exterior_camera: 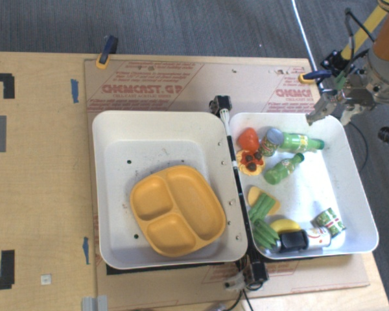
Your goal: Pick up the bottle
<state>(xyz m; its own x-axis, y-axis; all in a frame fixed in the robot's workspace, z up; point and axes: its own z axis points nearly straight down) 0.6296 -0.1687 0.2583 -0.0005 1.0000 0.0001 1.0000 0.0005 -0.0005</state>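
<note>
1. In the right bin (356,173), toward twelve o'clock, the green bottle (297,142) lies flat; the gripper (324,112) hovers above the far rim, its jaw state unclear. Best descend across the body.
2. Left bin (110,173): yellow tray (176,209).
3. A smaller bottle (282,170) crowds it at six o'clock.

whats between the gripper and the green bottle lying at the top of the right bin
In the camera view, just the right bin's white rim separates the gripper from the green bottle; no other item lies between.

Bright, even overhead light; soft shadows, slight blur throughout.
</note>
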